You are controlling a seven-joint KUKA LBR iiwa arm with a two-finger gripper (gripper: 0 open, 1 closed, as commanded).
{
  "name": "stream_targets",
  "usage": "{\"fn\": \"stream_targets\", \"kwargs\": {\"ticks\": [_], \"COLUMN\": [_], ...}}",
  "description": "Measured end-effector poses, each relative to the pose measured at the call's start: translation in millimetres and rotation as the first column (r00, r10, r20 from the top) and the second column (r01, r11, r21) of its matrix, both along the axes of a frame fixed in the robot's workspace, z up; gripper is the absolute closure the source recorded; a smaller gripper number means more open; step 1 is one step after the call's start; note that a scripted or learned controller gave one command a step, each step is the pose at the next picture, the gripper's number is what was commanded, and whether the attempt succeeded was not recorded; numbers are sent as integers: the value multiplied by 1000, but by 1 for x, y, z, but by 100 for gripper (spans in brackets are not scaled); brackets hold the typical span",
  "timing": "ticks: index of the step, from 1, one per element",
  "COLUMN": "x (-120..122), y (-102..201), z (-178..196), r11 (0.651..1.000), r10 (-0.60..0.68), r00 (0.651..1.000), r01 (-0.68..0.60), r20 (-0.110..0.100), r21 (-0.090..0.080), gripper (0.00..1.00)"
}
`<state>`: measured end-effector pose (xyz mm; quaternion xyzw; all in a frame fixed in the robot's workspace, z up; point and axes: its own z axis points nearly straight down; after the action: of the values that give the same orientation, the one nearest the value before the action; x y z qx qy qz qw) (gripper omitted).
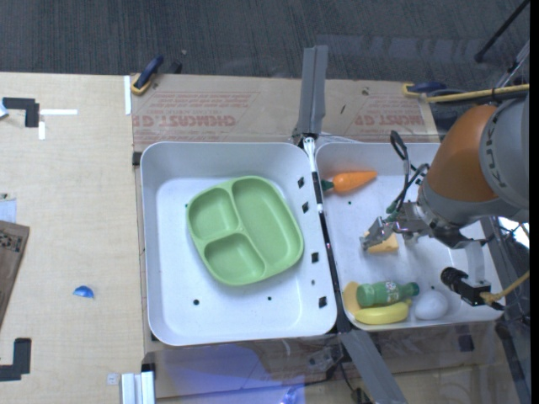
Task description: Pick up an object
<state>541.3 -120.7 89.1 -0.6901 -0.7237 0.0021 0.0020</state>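
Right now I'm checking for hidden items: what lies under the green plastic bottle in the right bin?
The green plastic bottle lies across a yellow banana, at the front of the right white bin. The banana's middle is covered by the bottle; anything else beneath cannot be seen.

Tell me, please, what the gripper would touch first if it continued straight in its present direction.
Probably the yellow wedge-shaped piece: the gripper points down and left, right over it. Depth is unclear, so contact may already exist. Behind lies only the white right bin floor.
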Motion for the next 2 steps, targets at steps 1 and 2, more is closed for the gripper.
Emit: {"fn": "stream_targets", "kwargs": {"ticks": [1, 2], "x": [3, 0], "y": [-3, -2], "z": [13, 8], "r11": [1000, 1000], "r10": [-2, -2], "r00": [1000, 1000], "r01": [2, 2], "r20": [8, -1], "r21": [-3, -1], "gripper": [100, 0]}}
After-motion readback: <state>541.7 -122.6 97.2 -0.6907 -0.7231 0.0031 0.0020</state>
